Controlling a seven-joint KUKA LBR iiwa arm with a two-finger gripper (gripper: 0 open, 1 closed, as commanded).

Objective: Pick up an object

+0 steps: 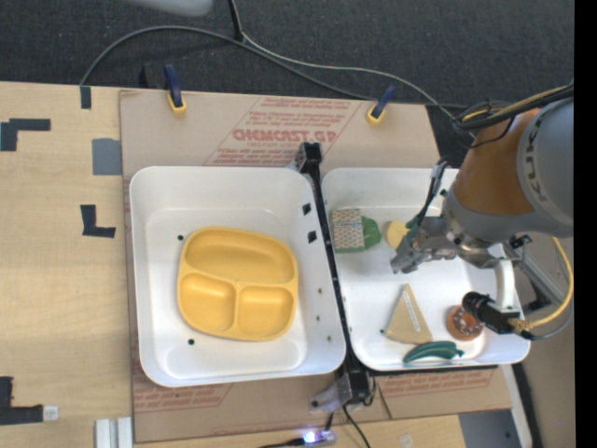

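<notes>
Dark carpet borders a pale wood-grain bench (56, 278), on which a printed cardboard sheet (280, 129) is held by two yellow-tipped clamps at its 12 o'clock edge. Two shallow, glossy white plastic bins sit side by side on the cardboard. The left bin (149, 194) holds one smooth yellow tray (238, 283) with rounded corners and three compartments, the single wide compartment toward 12 o'clock. The right bin (373, 180) holds several small items: a woven, mesh-textured square (346, 229) touching a green rounded piece (371, 233) at its 3 o'clock side, a small yellow piece (398, 232), a flat tan wedge (409, 318), a brown round item (461, 322) and a dark green curved piece (432, 351). The wedge lies near the bin's 6 o'clock wall, its long axis running 12 to 6 o'clock with the apex at 12. The gripper (408, 258) hangs just above that apex, beside the yellow piece; whether its claw is spread or pressed together cannot be determined.
</notes>
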